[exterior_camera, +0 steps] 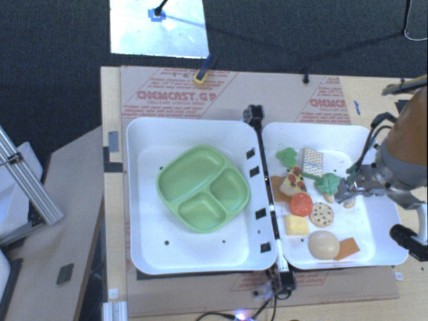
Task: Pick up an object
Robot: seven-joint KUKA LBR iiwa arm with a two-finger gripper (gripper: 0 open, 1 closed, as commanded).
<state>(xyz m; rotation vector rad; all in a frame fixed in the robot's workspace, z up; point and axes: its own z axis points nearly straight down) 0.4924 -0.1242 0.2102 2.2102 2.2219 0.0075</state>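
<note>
The worktop (167, 89) carries two shallow white bins side by side. The left bin (144, 246) holds a green divided tray (202, 187) with three compartments, lying near the bin's middle and turned at a slant.

The right bin (374, 233) holds a cluster of toy foods. At about 11 o'clock in it sits a small green leafy piece (287, 156), with a pale checkered block (312, 159) just beside it at its 3 o'clock. Below them lies a pizza slice (292, 182), and a red tomato (301, 204) touches it at its 5 o'clock. A spotted cookie (322, 214) sits just at the tomato's 4 o'clock, a yellow cheese cube (297, 225) lies at the tomato's 6 o'clock, and a beige round bun (324, 244) rests near the bin's 6 o'clock edge with an orange wedge (347, 248) touching it at its 3 o'clock.

The arm enters from 3 o'clock — its hand (348, 191) hangs low over the bin's middle, right against a second green leafy piece (328, 183). Whether the hand is wide, narrow or gripping something I cannot tell — it is too blurred
</note>
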